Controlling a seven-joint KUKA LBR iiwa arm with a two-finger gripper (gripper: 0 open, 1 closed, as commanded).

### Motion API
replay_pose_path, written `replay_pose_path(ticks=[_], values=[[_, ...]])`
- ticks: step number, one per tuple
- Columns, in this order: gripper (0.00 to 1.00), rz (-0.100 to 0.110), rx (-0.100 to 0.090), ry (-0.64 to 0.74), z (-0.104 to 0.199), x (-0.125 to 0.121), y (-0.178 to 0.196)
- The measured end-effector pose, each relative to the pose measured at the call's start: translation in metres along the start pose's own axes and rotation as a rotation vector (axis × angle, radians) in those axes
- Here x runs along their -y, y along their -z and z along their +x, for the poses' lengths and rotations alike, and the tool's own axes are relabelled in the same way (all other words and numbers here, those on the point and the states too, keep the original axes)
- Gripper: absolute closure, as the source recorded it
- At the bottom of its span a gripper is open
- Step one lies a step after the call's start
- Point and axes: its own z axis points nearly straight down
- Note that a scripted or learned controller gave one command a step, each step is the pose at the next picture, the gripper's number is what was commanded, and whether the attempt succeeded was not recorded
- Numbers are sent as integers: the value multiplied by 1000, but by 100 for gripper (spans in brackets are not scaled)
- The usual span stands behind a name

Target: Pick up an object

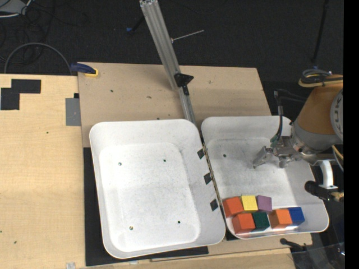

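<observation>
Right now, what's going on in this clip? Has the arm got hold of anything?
A grey arm with an orange band reaches in from the right over the right-hand bin. Its gripper sits above the bin's bare middle with its fingers spread and nothing between them. The coloured blocks are clustered in that bin's near corner: orange, yellow, purple, red, green, another orange and blue. None has been picked yet. The left-hand bin is not involved.

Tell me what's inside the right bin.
The right bin holds coloured blocks clustered at its near edge: orange, yellow, purple, green, blue. The gripper hovers above its bare middle. Anything beneath the arm is hidden.
</observation>
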Motion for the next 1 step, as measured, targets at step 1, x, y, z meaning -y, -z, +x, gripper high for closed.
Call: replay_pose_path(ticks=[1], values=[[0, -4, -3, 7, 153, 90, 95]])
